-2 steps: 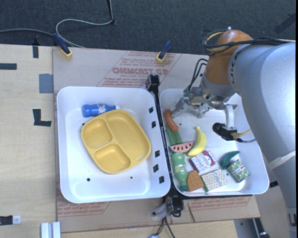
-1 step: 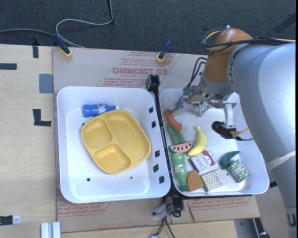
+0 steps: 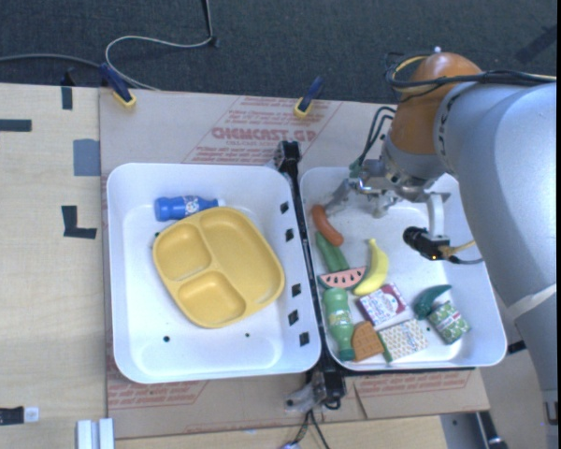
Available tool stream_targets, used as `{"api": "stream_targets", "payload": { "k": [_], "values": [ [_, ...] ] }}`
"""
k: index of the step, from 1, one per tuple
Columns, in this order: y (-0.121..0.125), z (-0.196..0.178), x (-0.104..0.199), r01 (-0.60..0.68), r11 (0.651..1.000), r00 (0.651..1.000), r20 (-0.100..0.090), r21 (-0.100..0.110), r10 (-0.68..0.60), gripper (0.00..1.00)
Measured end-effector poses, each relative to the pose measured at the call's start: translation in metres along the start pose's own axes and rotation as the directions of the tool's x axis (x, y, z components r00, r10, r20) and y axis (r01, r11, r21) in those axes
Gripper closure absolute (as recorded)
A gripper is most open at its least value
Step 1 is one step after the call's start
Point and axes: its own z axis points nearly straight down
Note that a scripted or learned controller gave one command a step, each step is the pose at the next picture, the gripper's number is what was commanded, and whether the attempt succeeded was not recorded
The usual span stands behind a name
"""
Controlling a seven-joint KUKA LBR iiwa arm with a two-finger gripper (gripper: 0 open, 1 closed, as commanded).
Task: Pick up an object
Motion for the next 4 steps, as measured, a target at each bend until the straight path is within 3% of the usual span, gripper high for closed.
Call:
{"api": "stream_targets", "payload": {
  "k": [1, 2, 3, 4],
  "values": [
    [0.0002, -0.0100, 0.0005, 0.001, 1.000, 1.000, 0.001, 0.000, -0.001, 1.00],
    [0.0001, -0.0098, 0.0004, 0.001, 1.000, 1.000, 0.001, 0.000, -0.001, 0.00],
    [0.0002, -0.0197, 0.0009, 0.001, 1.000, 1.000, 0.000, 0.000, -0.001, 1.00],
    [-0.0001, -0.0191, 0.0008, 0.002, 1.000, 1.000, 0.001, 0.001, -0.002, 0.00]
  ]
}}
